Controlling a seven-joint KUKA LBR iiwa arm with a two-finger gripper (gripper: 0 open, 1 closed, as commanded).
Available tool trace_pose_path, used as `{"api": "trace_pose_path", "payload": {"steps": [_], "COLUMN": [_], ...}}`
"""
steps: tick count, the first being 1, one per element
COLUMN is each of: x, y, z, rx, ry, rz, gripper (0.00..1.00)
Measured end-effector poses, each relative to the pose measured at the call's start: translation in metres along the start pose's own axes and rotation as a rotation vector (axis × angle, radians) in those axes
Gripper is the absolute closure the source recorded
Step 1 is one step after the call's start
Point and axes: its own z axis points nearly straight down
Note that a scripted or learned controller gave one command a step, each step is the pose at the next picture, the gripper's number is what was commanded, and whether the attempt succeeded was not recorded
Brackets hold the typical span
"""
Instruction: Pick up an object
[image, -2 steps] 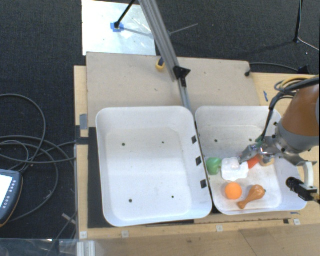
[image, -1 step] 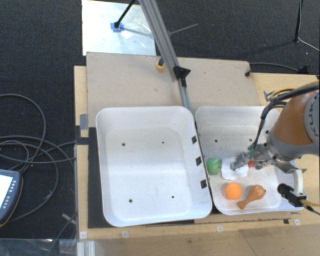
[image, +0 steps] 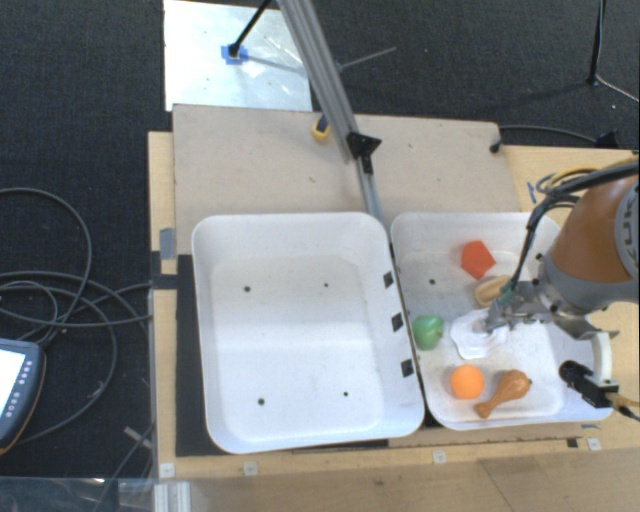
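Observation:
The right bin (image: 440, 240) holds several small objects: a red block (image: 478, 258), a tan rounded piece (image: 490, 290), a green ball (image: 428, 331), an orange ball (image: 466, 382), a brown drumstick-shaped toy (image: 504, 391) and a flat white object (image: 476, 336). My gripper (image: 497, 322) reaches in from the right and hangs low over the white object, just below the tan piece. Its tips are small and dark against the white, and nothing shows between them.
The left bin (image: 300, 330) lies beside the right one, sharing a middle wall with black clips (image: 397, 322). A grey pole (image: 335, 95) slants across the back board. Cables and a pendant lie on the floor at left.

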Motion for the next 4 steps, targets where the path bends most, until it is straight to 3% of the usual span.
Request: {"api": "trace_pose_path", "payload": {"steps": [3, 4], "x": [-0.004, 0.047], "y": [0.001, 0.015], "z": [-0.175, -0.178], "rx": [-0.003, 0.003], "ry": [-0.004, 0.0], "rz": [-0.005, -0.01], "gripper": [1.0, 1.0]}}
